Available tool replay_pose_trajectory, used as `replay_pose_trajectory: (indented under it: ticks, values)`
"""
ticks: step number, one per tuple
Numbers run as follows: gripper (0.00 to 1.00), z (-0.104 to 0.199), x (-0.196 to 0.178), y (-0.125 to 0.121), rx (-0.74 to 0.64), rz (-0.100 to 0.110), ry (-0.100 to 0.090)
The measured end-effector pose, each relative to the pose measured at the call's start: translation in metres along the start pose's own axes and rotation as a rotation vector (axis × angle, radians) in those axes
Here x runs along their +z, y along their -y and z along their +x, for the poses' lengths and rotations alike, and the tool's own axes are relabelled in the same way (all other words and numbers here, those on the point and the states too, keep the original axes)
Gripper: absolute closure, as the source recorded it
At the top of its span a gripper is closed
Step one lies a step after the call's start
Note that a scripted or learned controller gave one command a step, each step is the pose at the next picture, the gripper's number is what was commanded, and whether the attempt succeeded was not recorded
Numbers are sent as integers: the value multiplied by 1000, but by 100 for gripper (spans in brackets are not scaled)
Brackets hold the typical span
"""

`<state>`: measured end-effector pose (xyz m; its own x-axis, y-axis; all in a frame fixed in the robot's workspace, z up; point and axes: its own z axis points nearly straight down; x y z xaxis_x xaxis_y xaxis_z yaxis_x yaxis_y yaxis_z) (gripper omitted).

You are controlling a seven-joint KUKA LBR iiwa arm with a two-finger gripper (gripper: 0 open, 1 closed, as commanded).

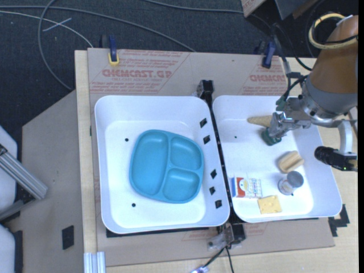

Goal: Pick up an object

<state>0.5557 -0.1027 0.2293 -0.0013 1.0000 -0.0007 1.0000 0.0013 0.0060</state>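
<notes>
The yellow block (269,205) lay nearest you; beyond it, the gripper (274,134) hovered at the green object (272,137), grasp unfinished, finger state unclear.

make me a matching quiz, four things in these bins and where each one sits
Things:
1. blue divided plate
2. hand
3. milk carton
4. yellow cracker

Places:
A. right bin, near corner
B. right bin, by the divider
C. left bin, middle
D. right bin, far end, beside the cone

Pairs: 1-C, 2-D, 3-B, 4-A
</notes>
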Motion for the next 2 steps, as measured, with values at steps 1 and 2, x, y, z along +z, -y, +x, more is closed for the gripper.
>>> replay_pose_trajectory:
  ticks: [1,2]
  values:
    - [100,58,10,-6,-5,8,-4]
    - [100,108,0,-14,-6,4,-3]
